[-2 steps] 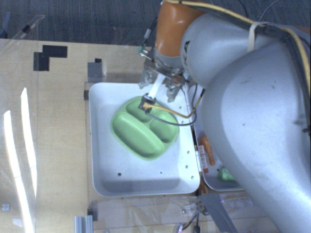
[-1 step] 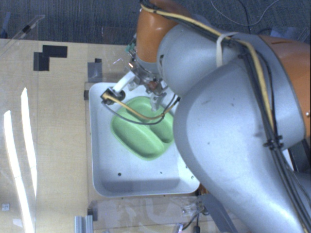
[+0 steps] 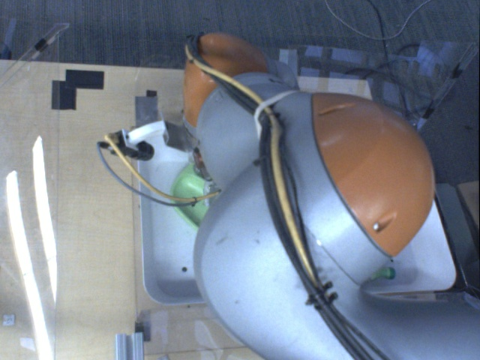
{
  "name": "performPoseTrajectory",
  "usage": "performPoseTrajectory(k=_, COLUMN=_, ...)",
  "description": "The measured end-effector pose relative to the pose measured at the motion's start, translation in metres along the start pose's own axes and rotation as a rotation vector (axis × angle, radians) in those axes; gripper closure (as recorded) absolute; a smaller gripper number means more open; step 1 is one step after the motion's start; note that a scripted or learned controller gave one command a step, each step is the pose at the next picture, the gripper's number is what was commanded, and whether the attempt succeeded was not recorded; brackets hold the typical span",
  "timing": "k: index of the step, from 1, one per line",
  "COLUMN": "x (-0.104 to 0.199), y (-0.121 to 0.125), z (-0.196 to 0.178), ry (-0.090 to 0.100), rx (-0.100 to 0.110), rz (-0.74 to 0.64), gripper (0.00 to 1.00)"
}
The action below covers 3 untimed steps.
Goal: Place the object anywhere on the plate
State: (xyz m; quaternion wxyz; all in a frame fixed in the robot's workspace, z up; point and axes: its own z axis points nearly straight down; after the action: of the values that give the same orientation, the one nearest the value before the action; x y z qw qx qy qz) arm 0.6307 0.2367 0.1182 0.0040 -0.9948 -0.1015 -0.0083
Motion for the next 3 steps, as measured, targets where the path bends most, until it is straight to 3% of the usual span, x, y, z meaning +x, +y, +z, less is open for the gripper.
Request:
performPoseTrajectory(k=1, x=0.009, y=0.012, z=0.015, ry=0.017, rx=0.005, rz=-0.039, gripper=0.00)
performPoseTrajectory(k=2, x=-0.056, y=-0.012, z=0.025, ry=-0.001, rx=-0.001, rz=-0.087, gripper=0.00)
performPoseTrajectory(k=3, x=-0.105, y=-0.020, z=0.023, ry=0.006, rx=-0.005, rz=0.001, gripper=0.00)
